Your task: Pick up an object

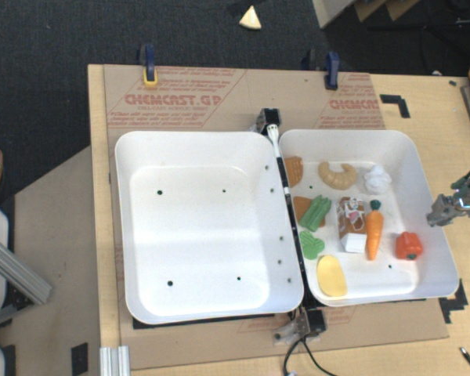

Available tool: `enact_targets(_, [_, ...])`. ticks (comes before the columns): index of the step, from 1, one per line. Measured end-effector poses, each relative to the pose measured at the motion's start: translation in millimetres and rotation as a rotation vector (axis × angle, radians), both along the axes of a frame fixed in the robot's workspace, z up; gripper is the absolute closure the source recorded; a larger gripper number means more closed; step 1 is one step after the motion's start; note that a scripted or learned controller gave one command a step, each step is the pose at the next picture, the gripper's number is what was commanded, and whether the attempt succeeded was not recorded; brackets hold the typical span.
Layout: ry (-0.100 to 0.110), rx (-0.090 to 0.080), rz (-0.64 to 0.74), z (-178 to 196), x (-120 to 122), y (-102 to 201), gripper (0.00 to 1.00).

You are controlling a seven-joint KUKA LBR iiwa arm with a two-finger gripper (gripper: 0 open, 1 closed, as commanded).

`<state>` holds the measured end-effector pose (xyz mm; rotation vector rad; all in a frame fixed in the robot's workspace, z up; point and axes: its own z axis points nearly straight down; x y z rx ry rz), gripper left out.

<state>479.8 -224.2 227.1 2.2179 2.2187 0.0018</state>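
Gripper (446, 208): at right bin's (423, 159) edge; hand state, cannot tell.
Nearest: red pepper (408, 245), just inward, below.
Handling: probably light, smooth; grasp its body.

The gripper (448, 208) is cut off by the frame's edge at three o'clock, its arm out of sight. Its fingers blur together. A small dark green item (374, 204) above the carrot (373, 235) is too small to identify.
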Motion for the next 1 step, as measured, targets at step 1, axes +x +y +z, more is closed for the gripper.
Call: enact_targets(1, [0.007, 0.004, -0.001, -30.8, -1.0, 0.7, 1.00])
